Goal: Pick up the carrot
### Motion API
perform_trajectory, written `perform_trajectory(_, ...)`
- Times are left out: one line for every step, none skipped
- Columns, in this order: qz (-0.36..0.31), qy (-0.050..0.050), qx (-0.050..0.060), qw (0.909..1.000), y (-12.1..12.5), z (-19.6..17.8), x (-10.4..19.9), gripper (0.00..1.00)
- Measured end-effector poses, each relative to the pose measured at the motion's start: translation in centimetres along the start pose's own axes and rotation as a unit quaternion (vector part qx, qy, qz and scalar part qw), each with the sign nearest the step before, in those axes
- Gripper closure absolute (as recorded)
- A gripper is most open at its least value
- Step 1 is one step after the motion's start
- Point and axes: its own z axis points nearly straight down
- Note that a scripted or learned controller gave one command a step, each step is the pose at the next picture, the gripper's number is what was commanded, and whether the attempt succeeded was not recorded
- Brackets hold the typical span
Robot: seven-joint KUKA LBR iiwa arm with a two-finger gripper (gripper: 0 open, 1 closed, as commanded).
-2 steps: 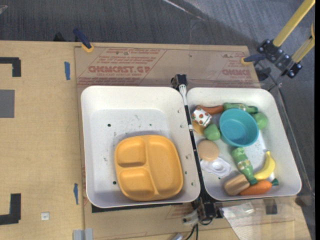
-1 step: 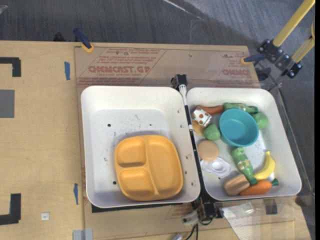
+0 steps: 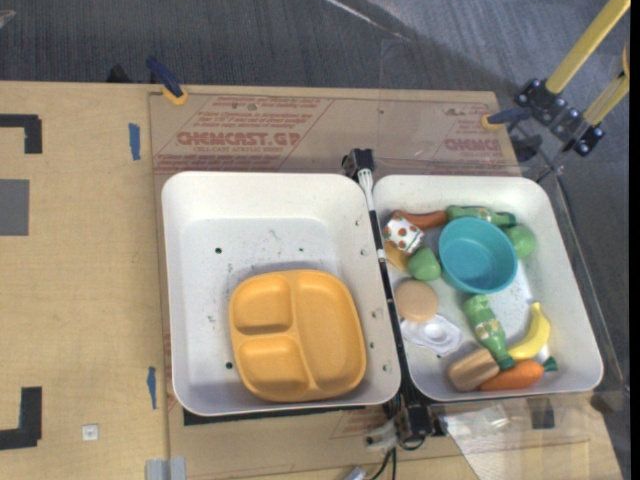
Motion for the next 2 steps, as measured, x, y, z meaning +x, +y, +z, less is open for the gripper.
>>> perform_trajectory(0.000, 0.000, 0.000, 1.0000, 0.00, 0.00, 0.00, 0.00)
perform_trajectory(0.000, 0.000, 0.000, 1.0000, 0.00, 0.00, 0.00, 0.00)
